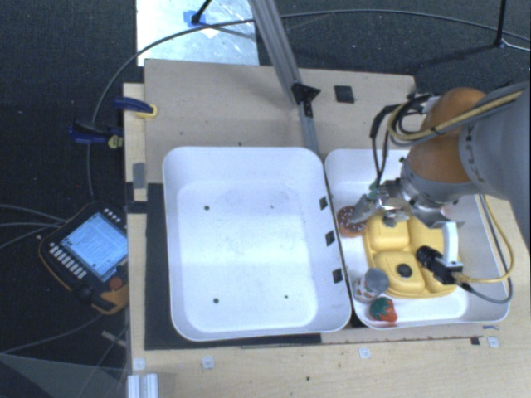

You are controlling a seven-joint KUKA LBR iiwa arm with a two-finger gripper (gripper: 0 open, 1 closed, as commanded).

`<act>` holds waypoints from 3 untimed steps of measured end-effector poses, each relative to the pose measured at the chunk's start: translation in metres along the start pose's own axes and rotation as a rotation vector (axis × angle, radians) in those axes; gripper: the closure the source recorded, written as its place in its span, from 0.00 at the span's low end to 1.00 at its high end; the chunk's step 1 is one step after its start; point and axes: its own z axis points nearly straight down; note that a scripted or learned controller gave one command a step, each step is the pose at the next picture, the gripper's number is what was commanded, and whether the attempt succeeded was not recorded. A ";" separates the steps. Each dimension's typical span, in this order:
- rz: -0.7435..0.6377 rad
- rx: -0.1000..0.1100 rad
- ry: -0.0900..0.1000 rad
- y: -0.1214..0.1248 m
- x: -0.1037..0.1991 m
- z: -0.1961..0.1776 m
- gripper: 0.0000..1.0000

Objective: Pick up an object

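No legible text, label, brand or number anywhere in frame. Handheld pendant (85, 251) at left edge of frame: lit blue screen, contents too small to read. Small black patch (343, 94) on bench near upper middle: no marking discernible. Yellow object (400, 255) in right bin (477, 301): no visible lettering.

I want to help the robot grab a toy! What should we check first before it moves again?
1. Toys are within reach in the right bin: ok, they sit near its left side.
2. Arm is over that bin: ok.
3. Gripper is above the yellow object: ok.
4. Fingers open or shut: cannot tell.
5. Something held already: cannot tell.
6. Neighbours crowd the target: not ok, a brownish disc and a small red and green object lie close.
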 end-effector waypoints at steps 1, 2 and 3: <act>-0.002 -0.008 -0.002 0.004 -0.001 0.004 0.00; -0.002 -0.011 0.002 0.006 0.000 -0.008 1.00; -0.005 0.020 0.007 0.010 0.002 -0.073 1.00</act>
